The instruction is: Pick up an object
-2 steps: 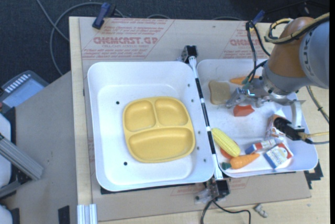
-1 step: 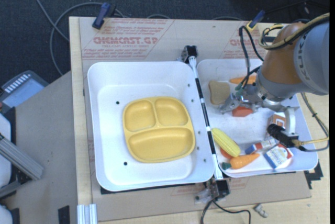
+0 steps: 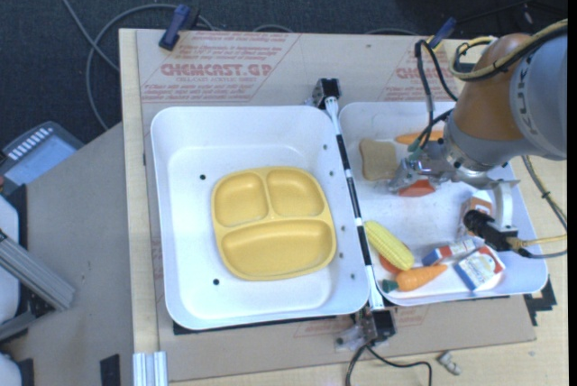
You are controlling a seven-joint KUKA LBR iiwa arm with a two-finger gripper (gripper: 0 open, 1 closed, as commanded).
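Bench [image 3: 261, 68] of pale board carries two shallow white bins side by side, the left bin [image 3: 180, 195] the bigger-looking of the pair and the right bin [image 3: 532, 271] partly covered by the robot. The arm [image 3: 532, 87] comes in from the right, grey on its upper part with the orange band [image 3: 487, 105] bulging above the wrist, and it bends down into the upper half of the right bin. Its gripper [image 3: 413, 170] sits low over the bin floor, just beside one tan sponge-like block [image 3: 379, 159] and right over a small red-orange piece [image 3: 416, 188]; from where I stand I cannot tell how the tool is set, nor whether anything is caught in it. In the left bin lies one yellow plate [image 3: 270, 222], divided into three compartments, two small ones above and one long one below. Along the near edge of the right bin I count one ear of corn [image 3: 388, 242], one carrot [image 3: 419, 278] touching it, and one small white and red packet [image 3: 480, 269] near the corner. One further orange piece [image 3: 416, 139] peeks out behind the wrist, too hidden to name. Two blue clamps [image 3: 176, 25] grip the far edge of the board.
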